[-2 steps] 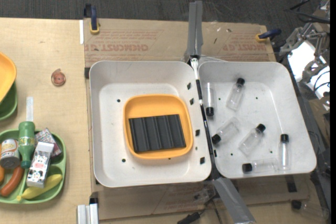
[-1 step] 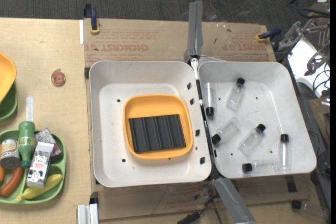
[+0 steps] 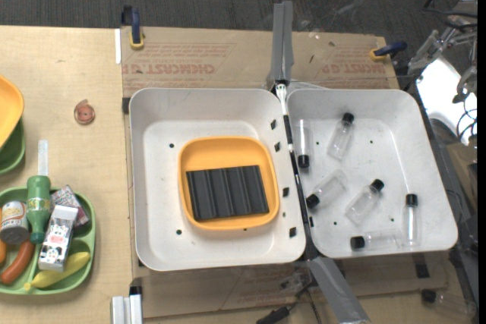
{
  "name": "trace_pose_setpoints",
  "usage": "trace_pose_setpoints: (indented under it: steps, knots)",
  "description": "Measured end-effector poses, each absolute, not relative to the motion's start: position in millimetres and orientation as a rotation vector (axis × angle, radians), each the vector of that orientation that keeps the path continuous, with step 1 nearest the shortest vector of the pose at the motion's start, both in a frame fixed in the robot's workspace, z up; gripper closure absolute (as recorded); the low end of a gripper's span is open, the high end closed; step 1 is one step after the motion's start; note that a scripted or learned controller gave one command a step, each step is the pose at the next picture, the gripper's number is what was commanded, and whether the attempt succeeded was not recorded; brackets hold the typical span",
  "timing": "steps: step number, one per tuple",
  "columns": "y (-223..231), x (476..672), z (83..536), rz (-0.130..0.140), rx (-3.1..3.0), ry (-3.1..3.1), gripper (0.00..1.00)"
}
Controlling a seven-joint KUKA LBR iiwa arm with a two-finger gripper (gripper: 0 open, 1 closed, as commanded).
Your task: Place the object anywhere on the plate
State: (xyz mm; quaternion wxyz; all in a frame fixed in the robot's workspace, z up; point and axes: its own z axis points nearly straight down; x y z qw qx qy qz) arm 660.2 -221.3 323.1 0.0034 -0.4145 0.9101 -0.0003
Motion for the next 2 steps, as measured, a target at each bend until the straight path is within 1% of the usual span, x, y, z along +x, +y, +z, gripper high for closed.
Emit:
trace_pose_setpoints:
  steps: [1,2]
  knots:
    - [-221,660.0,313,0.002,-1.796,2.572,0.0]
    - [-221,659.9,272,0.002,-2.049,2.375,0.0]
